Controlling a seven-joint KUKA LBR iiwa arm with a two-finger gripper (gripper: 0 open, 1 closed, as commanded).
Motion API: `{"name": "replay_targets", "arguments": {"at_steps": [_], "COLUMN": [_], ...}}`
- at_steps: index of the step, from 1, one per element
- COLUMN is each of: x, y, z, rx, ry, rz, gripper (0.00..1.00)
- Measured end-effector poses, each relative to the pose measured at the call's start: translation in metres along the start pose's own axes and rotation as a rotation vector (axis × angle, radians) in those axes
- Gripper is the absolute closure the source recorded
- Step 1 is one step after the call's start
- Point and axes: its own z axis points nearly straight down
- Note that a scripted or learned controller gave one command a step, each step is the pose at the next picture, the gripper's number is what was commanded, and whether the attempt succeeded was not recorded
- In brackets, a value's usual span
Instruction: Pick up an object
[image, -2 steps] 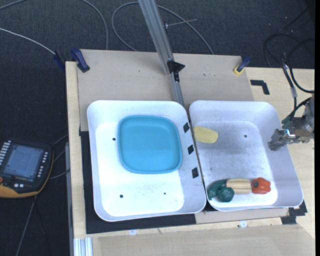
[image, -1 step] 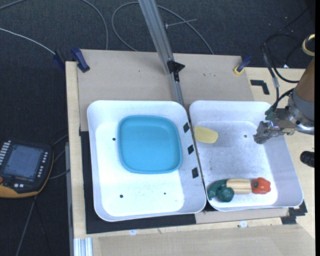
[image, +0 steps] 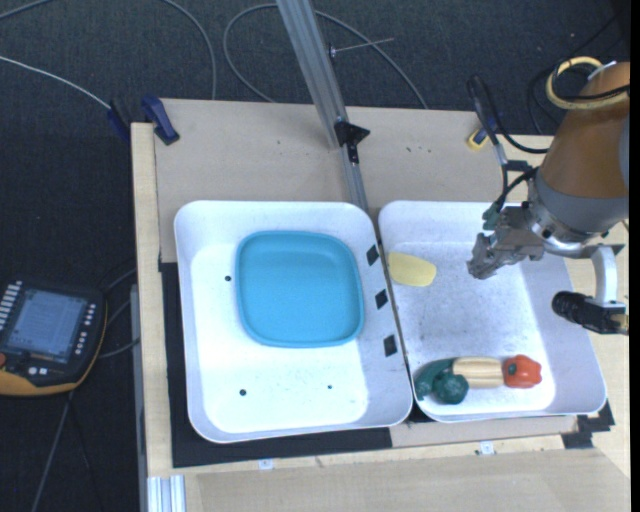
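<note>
The jaws (image: 484, 266) hang over the right white bin (image: 575, 400); I cannot tell their gap. Best reach left for the soft yellow lump (image: 412, 269).

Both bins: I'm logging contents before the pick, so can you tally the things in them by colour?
Blue: 1, the tray in the left bin
Yellow: 1, the yellow piece in the right bin
Green: 1, the green item
Tan: 1, the tan item
Red: 1, the red item
Total: 5
</note>
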Motion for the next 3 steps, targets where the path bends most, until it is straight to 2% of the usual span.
{"name": "replay_targets", "arguments": {"at_steps": [2,3], "x": [0.103,0.141], "y": [0.036,0.053], "z": [0.012,0.007], "rx": [0.0,-0.001], "ry": [0.0,0.0], "rz": [0.0,0.001], "gripper": [1.0,1.0]}}
